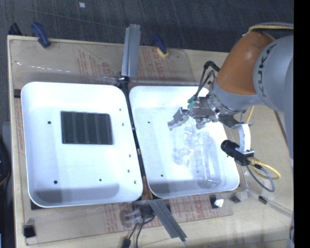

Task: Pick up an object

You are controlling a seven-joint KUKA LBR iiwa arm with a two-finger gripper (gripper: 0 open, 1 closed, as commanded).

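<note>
two white bins [41,138] sit on the bench; gripper [182,119], jaw state unclear, hovers over the right bin's clear plastic bottle [204,159] at its 11 o'clock.

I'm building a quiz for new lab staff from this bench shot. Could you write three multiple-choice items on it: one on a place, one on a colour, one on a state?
1. Where does the dark ribbed rectangular object lie?
A. In the left bin
B. In the right bin
C. On the bench in front of the bins

2. What colour is the band above the arm's wrist?
A. Blue
B. Orange
C. Green

3. How does the clear plastic bottle sit?
A. Standing upright in the left bin
B. Lying on its side in the right bin
C. Lifted clear above both bins

Answers:
1. A: the dark ribbed rectangular object rests on the floor of the left bin.
2. B: the band reads orange against the grey arm.
3. B: the clear plastic bottle lies lengthwise on the floor of the right bin, below the gripper.
</note>
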